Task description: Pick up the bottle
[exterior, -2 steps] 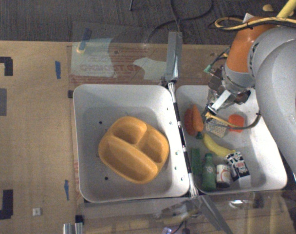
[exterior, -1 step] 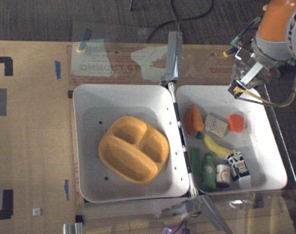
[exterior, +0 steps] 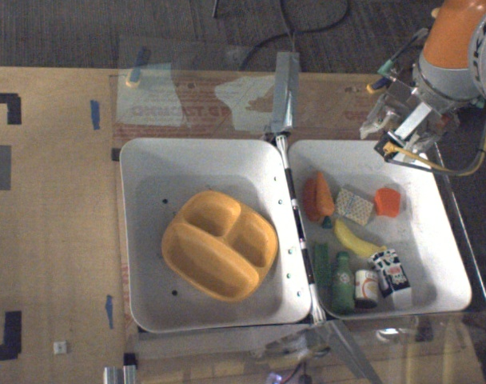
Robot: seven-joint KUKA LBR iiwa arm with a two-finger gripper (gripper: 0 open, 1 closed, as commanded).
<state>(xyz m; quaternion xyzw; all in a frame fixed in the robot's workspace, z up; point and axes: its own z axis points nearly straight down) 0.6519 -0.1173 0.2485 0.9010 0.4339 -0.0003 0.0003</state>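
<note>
The green bottle [exterior: 343, 282] lies in the right bin [exterior: 443, 238] near its front left corner, pointing front to back. A small green piece [exterior: 321, 262] is at its left and a small can [exterior: 366, 287] at its right. My gripper [exterior: 380, 125] hangs over the back rim of the right bin, well behind the bottle and to its right. Nothing shows in its grasp.
The right bin also holds a carrot [exterior: 317, 197], a checkered block [exterior: 355, 206], an orange cube [exterior: 388, 202], a banana [exterior: 356, 238] and a milk carton [exterior: 393, 275]. A yellow divided plate [exterior: 220, 245] lies in the left bin [exterior: 147, 214].
</note>
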